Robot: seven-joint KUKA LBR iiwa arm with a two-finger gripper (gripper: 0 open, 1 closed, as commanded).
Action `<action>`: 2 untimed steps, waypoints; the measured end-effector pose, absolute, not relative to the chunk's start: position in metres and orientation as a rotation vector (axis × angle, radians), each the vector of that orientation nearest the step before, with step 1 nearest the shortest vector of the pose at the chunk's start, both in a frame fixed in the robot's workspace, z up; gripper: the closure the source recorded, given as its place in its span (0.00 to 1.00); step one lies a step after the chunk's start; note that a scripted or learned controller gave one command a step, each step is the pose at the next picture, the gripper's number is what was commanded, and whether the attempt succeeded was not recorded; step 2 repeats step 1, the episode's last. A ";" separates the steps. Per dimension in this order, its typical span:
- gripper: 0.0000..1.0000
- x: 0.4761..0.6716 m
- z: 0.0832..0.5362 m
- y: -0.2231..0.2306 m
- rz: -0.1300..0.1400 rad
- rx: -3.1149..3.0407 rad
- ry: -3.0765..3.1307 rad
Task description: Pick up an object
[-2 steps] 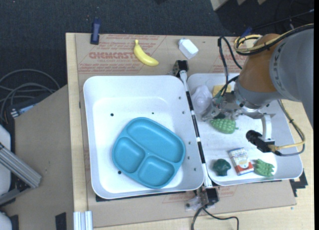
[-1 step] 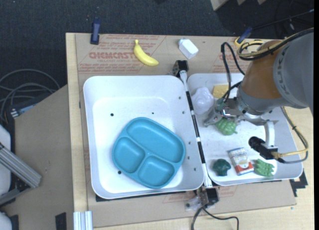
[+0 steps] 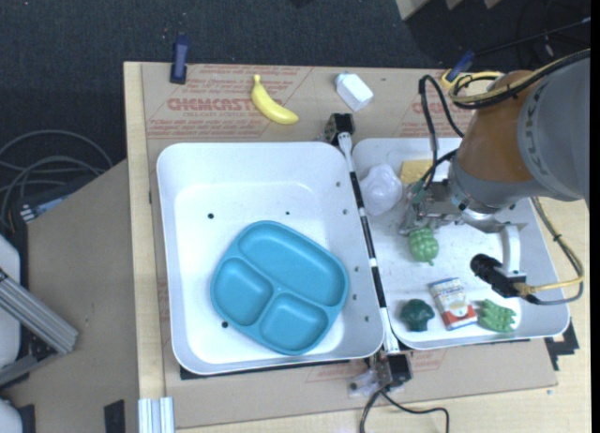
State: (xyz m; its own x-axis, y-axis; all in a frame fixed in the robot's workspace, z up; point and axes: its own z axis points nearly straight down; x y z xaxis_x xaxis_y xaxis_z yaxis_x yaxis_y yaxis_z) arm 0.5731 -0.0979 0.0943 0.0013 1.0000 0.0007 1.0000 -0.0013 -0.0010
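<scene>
The grey arm's end effector [image 3: 419, 219] hovers directly above a small green knobbly toy [image 3: 424, 246] in the right white bin [image 3: 534, 328], apparently lining up a pick; its state cannot be told.

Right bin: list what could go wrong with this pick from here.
The gripper sits just above the green bumpy toy, close to the clear plastic object and the bin divider; it could bump either. The toy looks rounded, so it may slip out. The arm's dangling cable could snag nearby items.
</scene>
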 end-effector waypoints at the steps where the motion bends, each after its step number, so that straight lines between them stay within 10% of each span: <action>1: 1.00 0.543 0.185 -0.053 -0.002 -2.221 -2.223; 2: 1.00 0.543 0.185 -0.053 -0.002 -2.221 -2.223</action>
